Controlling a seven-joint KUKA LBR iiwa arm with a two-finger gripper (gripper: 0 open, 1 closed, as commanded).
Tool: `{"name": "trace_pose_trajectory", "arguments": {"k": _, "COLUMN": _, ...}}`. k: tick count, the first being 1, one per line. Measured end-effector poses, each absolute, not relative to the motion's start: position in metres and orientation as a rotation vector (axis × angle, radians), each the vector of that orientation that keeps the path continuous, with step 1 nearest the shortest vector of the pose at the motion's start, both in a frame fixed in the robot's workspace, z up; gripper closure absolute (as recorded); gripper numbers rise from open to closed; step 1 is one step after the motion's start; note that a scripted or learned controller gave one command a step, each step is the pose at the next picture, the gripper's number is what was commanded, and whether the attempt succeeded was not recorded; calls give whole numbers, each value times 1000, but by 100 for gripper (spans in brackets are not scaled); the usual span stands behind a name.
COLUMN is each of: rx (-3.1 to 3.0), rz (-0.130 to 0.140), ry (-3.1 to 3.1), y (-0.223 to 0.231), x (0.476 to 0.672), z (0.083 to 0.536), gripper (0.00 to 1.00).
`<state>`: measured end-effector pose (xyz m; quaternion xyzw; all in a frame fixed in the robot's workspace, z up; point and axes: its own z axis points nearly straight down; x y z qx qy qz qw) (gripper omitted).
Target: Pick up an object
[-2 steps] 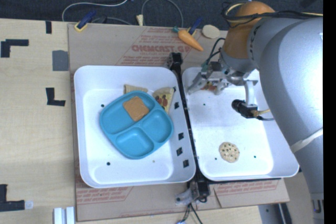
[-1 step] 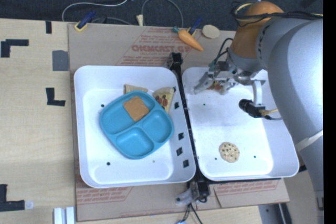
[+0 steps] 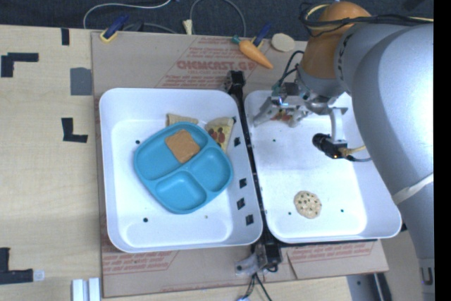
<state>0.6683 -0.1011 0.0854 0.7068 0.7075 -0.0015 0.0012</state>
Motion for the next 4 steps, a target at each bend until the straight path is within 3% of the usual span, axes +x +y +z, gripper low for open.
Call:
{"name": "trace_pose_trajectory", "arguments": {"k": 1, "rx": 2223, "rz": -1, "ry": 2224, "y": -128, "x": 668, "z": 86, "gripper": 0}}
{"name": "trace_pose_trajectory", "arguments": {"k": 4, "rx": 2220, "rz": -3, "ry": 2222, "y": -99, "x": 668, "z": 85, "gripper": 0}}
